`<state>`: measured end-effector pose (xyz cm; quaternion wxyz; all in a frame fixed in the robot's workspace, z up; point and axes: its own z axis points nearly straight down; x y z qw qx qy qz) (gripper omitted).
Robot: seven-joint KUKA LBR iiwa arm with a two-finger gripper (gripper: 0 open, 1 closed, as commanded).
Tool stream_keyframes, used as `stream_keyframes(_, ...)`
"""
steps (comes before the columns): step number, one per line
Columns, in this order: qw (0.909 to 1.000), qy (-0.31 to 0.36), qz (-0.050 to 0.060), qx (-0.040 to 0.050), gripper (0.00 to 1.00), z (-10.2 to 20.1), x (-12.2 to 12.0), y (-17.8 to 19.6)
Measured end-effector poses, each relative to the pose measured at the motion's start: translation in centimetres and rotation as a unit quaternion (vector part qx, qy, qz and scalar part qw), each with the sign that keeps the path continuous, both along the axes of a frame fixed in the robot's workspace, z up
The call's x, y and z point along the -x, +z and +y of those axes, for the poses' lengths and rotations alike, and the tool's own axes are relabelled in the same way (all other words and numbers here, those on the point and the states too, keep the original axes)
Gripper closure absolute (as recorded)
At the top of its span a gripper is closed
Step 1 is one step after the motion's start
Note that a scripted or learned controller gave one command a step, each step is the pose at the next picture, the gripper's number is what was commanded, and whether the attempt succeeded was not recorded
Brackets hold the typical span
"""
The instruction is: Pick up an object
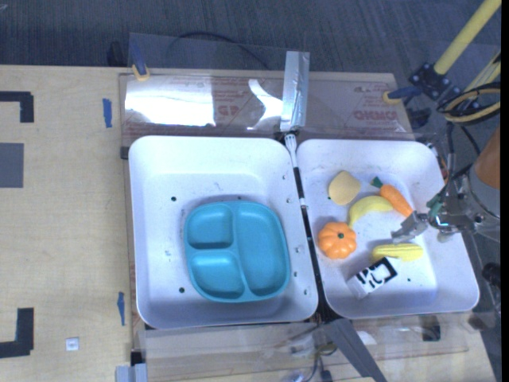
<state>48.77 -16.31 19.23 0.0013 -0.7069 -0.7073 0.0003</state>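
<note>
Tabletop (64, 213): We saw a pale wooden tabletop carrying two shallow white bins side by side, pushed toward its right end, presumably so both fell within the arm's reach.

Right bin (457, 293): This shallow white plastic bin held every loose piece, so we judged it the place to pick from.

Left bin (151, 173): It held a turquoise plastic divided plate (236, 250) lying flat near its front edge; we took that for a likely drop place, not a target.

Tool (407, 231): The metal two-finger tool hung low over the right bin's middle, toward its right edge, reaching in from that side. We could not tell how its fingers stood, and nothing showed between them.

Likely target: A yellow plastic corn cob (399, 251) lay just in front of the tool and a yellow plastic banana (372, 208) just behind it; we judged one of these the aim, because the tip sat between them.

Other pieces: An orange plastic pumpkin (337, 239) sat near the bin's left wall, a pale yellow rounded piece (344, 186) and an orange plastic carrot (394, 199) toward the back edge, a black-and-white printed block (374, 276) near the front edge.

Progress: We judged the pick not yet made, every piece resting on the bin floor.

Risk: The pieces lay close together, so a descent could nudge a neighbour.
</note>
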Motion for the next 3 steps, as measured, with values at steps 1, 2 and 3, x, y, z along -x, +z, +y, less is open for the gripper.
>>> stream_keyframes(1, 1.0, 0.004, -0.006, 0.0024, 0.0, -1.9, -8.7, -10.4)
stream_keyframes(2, 1.0, 0.003, -0.007, 0.0024, 1.0, -1.9, -8.7, -9.3)
stream_keyframes(3, 1.0, 0.006, 0.006, -0.0012, 1.0, 1.6, -12.7, 0.5)
